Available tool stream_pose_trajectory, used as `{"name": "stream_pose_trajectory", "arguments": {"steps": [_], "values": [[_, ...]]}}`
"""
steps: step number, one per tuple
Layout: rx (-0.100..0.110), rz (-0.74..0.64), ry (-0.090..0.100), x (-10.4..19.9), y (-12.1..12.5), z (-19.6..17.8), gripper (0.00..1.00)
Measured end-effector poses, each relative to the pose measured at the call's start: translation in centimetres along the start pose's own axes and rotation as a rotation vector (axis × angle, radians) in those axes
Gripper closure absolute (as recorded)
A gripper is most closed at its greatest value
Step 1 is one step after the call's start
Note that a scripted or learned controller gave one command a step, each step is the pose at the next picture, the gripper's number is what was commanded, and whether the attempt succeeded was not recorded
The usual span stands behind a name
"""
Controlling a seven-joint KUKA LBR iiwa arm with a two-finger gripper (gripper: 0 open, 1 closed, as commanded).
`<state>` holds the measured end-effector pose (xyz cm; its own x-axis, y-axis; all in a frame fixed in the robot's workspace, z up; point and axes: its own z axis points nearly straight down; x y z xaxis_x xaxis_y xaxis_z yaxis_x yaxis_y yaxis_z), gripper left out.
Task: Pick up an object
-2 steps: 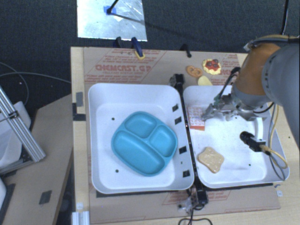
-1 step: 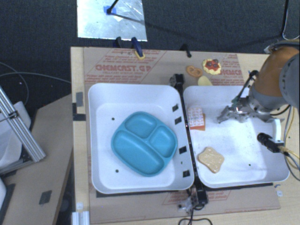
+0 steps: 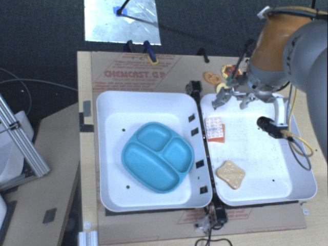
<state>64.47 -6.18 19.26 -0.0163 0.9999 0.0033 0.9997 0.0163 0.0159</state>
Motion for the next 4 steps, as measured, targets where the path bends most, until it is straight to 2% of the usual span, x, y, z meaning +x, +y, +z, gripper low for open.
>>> {"name": "stream_pose_trajectory", "arguments": {"steps": [1,2,3,4], "values": [[0.012,0.003,0.000,9.0,0.2,0.1,0.00],[0.015,0.018,-0.004,6.1,-3.5,-1.6,0.00],[0.021,0.003,0.001,16.1,-11.7,-0.7,0.00],[0.010,0.009,-0.002,21.3,-12.7,10.9,0.00]]}}
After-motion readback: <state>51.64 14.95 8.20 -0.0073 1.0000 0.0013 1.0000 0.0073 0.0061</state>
